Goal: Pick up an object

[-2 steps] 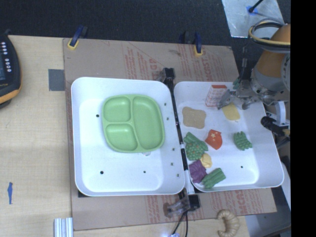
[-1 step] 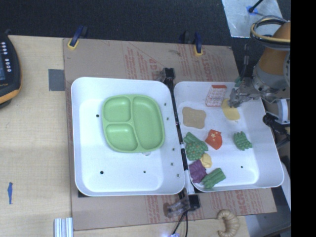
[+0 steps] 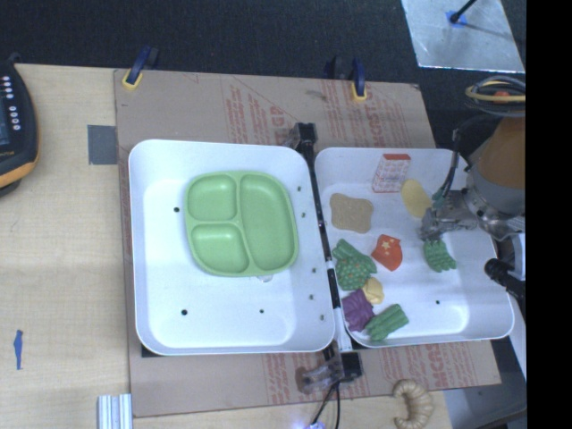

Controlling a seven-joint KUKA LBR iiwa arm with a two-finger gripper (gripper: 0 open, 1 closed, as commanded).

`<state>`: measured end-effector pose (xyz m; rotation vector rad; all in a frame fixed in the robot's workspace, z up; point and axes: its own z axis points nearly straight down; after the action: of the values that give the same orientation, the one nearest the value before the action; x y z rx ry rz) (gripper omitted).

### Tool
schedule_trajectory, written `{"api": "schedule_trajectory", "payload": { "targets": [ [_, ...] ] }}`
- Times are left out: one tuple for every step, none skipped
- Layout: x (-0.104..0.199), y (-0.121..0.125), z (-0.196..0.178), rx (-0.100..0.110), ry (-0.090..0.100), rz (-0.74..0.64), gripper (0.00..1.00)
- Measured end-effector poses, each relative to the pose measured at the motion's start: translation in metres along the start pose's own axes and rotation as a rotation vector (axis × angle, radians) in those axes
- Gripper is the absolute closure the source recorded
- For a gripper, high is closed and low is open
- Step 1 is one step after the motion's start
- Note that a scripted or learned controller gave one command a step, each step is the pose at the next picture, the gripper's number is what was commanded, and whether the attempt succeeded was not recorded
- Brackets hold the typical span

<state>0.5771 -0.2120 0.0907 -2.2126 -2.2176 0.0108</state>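
Two white bins [image 3: 143,239] sit side by side on cardboard; in the right one, a green toy [image 3: 439,256] lies just under the gripper [image 3: 438,222]; whether its jaws are open, I cannot tell; a divided plate [image 3: 241,223] lies in the left bin.

Illumination even and fairly bright across the bench [image 3: 63,239]. Both white bins [image 3: 161,329] read near overexposed, with mild glare on their floors and faint soft shadows along the inner walls. The green plate [image 3: 241,222] casts only a thin shadow at its near edge. Far floor area is dark. Overall image soft, low resolution; fine detail on small items smeared.
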Motion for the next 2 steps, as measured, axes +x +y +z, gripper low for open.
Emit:
{"api": "schedule_trajectory", "payload": {
  "targets": [
    [0.0296, -0.0355, -0.1306, -0.019, -0.003, -0.002, 1.0],
    [0.029, -0.0366, -0.1224, -0.008, -0.001, -0.002, 0.0]
  ]
}}
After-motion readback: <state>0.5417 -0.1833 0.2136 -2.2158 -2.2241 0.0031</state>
